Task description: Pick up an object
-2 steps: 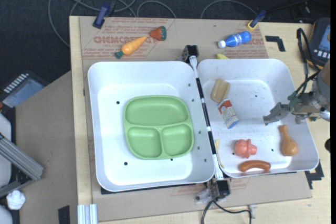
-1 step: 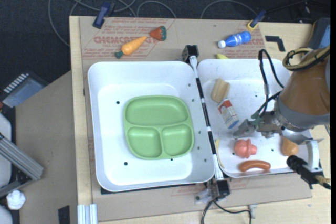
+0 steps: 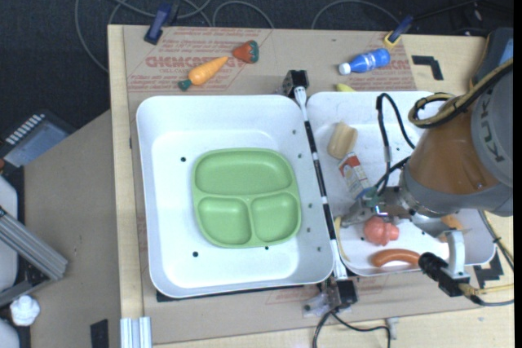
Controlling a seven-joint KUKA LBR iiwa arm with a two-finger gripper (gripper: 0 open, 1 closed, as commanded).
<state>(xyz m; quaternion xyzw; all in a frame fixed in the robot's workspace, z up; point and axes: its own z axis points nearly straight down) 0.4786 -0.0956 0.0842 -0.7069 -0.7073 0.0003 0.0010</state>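
Note:
The right bin [image 3: 322,106] holds several small things. A beige block [image 3: 342,139] lies near its back left, and a red-and-white tube [image 3: 352,171] sits just in front of it. Closer to the front are a pink-red round toy [image 3: 380,231] and an orange-red sausage [image 3: 395,258]. My gripper [image 3: 365,208] hangs low in this bin, between the tube and the pink-red toy and just left of and above the toy. The grey arm with its orange band [image 3: 444,159] covers the bin's right half.
The left bin [image 3: 155,134] holds a green divided plate [image 3: 246,196]. Behind the bins on the bench lie a toy carrot [image 3: 205,70], a red-orange toy [image 3: 247,52], a blue-and-white bottle [image 3: 366,61] and a blue clip [image 3: 160,22]. Black cables [image 3: 390,122] loop over the right bin.

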